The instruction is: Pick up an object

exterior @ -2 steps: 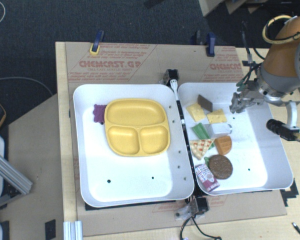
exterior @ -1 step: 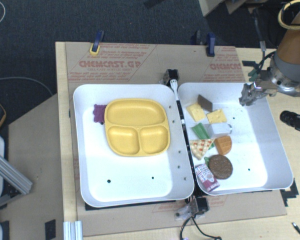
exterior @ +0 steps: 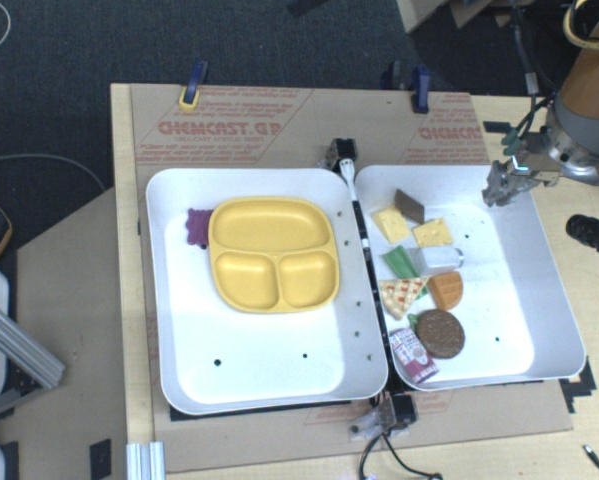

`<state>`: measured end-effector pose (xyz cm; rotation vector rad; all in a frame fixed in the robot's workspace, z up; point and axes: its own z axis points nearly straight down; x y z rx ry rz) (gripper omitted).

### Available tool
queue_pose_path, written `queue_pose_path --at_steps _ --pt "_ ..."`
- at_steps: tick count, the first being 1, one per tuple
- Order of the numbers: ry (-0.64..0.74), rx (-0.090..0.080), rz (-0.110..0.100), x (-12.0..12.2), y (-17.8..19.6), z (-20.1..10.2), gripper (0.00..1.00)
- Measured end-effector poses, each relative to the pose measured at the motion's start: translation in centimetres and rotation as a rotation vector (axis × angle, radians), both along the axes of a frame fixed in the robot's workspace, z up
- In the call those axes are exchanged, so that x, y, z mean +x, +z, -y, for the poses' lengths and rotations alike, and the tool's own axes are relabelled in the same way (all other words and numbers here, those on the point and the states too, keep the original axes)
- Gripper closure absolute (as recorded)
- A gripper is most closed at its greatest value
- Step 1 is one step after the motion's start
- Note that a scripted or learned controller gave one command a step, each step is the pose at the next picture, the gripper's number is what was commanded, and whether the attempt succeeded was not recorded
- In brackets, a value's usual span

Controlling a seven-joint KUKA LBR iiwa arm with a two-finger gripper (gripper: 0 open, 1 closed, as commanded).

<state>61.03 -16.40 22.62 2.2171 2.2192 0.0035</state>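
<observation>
**Q:** What lay nearest the camera, and where were the candidate objects?

**A:** At the near edge of the right bin lay a small red-and-white packet, with a brown round patty touching it. Beyond these came a pizza-like wedge, an orange bun-like piece, a green piece, a grey block, two yellow cheese-like pieces and a dark brown piece. All sat clustered along that bin's left side.

**Q:** How would they likely handle?

**A:** They appeared to be light, rigid toy foods, probably smooth. The patty, lying flat, would best be taken across its rim; its neighbours crowded it closely.

**Q:** And the other bin?

**A:** The left bin held a yellow sectioned tray, with a purple item just beside its far-left corner.

**Q:** State of the end effector?

**A:** The end effector hung over the right bin's far-right corner, well apart from the cluster; whether released or clenched could not be told.

**Q:** The surroundings?

**A:** A tan counter with clamps, over dark carpet.
</observation>
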Motion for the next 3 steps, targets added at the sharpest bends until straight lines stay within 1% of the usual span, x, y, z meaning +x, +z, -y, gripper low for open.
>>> queue_pose_path --at_steps 1,2,3 --pt "0.003 0.003 -0.005 0.0 1.0 -5.6 1.0" --pt "0.006 0.004 -0.007 0.6 0.5 -11.6 1.0" --pt "0.002 0.003 -0.008 -0.7 0.5 -15.8 1.0"
